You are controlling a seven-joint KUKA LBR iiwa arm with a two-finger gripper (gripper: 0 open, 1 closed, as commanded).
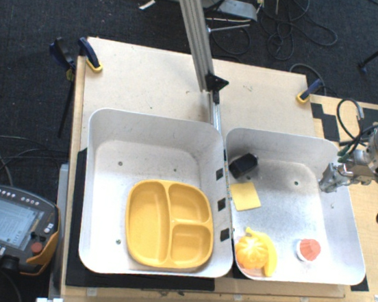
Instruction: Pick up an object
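Nearest the camera, at the lower left off the bench, a teach pendant (pixel 7 223) with a lit screen was seen lying on the dark floor. Just beyond it, a yellow divided plate (pixel 169 224) with three compartments was recorded in the near half of the left bin (pixel 107 143). Within the right bin (pixel 343 236), four items were noted. A yellow-orange toy (pixel 256 252) lay against the near rim, and a small red-and-white round piece (pixel 308 250) lay to its right, apart from it. Farther back, a flat yellow square (pixel 246 196) was found near the wall shared by the bins, and a black block (pixel 243 165) lay just behind it, close to touching. The gripper (pixel 330 181) was observed over the far right edge of the right bin, well apart from all four items; nothing was seen between its fingers, and their opening could not be told. A slanted metal pole (pixel 199 34) crossed the far bench above the bins' junction. Clamps with yellow tips (pixel 91 58) were noted at the far corners of the board, and cables (pixel 289 22) were strewn on the floor beyond.
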